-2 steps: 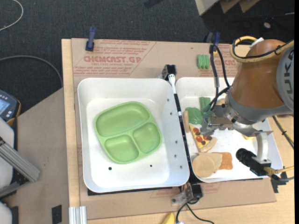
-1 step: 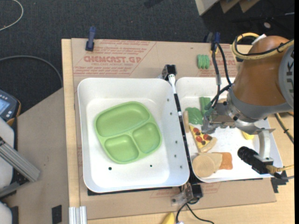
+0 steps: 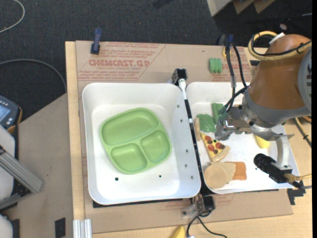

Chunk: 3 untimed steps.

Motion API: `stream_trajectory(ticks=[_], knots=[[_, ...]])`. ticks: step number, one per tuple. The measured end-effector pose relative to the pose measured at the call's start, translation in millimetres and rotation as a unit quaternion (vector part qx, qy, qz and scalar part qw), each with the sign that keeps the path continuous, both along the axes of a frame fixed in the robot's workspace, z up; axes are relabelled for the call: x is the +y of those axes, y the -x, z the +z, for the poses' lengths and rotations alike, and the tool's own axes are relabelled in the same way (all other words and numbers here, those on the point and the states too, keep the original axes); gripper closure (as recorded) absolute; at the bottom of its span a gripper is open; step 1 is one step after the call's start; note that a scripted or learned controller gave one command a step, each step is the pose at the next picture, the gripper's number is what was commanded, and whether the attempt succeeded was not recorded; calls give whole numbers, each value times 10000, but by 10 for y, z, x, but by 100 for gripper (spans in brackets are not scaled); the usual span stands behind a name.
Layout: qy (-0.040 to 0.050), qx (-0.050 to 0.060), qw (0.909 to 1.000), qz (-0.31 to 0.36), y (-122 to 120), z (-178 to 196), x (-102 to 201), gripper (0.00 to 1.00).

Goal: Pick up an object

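- Camera view, near edge of the right bin (image 3: 242,145): a tan round disc (image 3: 219,175) and an orange piece (image 3: 239,171) lie touching, loose, probably just tipped in.
- Behind them, the pizza slice (image 3: 214,147) lies flat by the bin's left wall.
- The gripper (image 3: 225,125) hangs low, just beyond the slice and beside a green piece (image 3: 205,122), the likeliest targets; open or closed, I cannot tell.
- The left bin (image 3: 94,113) carries a green divided plate (image 3: 134,140), well apart.

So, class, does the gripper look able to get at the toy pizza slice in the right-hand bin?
Probably yes: the gripper is close beside the pizza slice in the same bin, and nothing lies on top of the slice.
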State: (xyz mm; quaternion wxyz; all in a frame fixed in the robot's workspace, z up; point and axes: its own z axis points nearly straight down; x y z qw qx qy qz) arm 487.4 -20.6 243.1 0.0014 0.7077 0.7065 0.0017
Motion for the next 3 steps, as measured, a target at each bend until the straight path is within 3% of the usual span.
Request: stream_trajectory(ticks=[1, 2, 3], knots=[[-2, 37, 10000, 8, 84, -179, 140, 100], [1, 15, 10000, 16, 83, 205, 783, 100], [-2, -11, 10000, 23, 76, 1169, 998, 100]])
